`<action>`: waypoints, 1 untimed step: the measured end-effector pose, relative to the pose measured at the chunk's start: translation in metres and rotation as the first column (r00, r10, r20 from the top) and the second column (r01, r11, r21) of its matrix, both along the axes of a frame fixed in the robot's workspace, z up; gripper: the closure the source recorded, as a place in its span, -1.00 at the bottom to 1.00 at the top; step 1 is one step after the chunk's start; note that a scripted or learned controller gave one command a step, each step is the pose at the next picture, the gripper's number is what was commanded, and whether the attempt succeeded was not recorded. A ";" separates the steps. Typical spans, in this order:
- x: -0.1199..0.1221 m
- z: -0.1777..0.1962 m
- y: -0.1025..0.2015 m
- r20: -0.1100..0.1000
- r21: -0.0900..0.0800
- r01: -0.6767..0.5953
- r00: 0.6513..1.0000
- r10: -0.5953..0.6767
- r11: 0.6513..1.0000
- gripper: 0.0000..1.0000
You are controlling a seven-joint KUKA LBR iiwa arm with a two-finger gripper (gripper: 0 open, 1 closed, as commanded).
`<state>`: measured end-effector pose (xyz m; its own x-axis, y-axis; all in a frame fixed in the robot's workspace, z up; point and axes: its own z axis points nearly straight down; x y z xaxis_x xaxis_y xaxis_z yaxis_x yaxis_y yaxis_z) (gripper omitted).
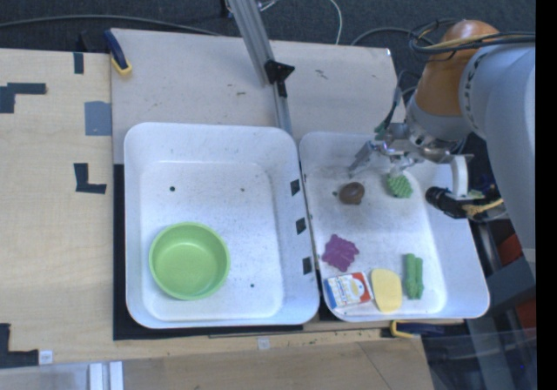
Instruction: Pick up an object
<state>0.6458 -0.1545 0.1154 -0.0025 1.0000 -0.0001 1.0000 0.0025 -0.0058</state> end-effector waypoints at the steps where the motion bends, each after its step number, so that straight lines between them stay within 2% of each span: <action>1: 0.000 -0.028 0.001 0.004 -0.002 -0.001 1.000 0.001 1.000 -1.00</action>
<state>0.6457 -0.1535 0.0877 -0.0035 1.0000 -0.0016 1.0000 0.0035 -0.0020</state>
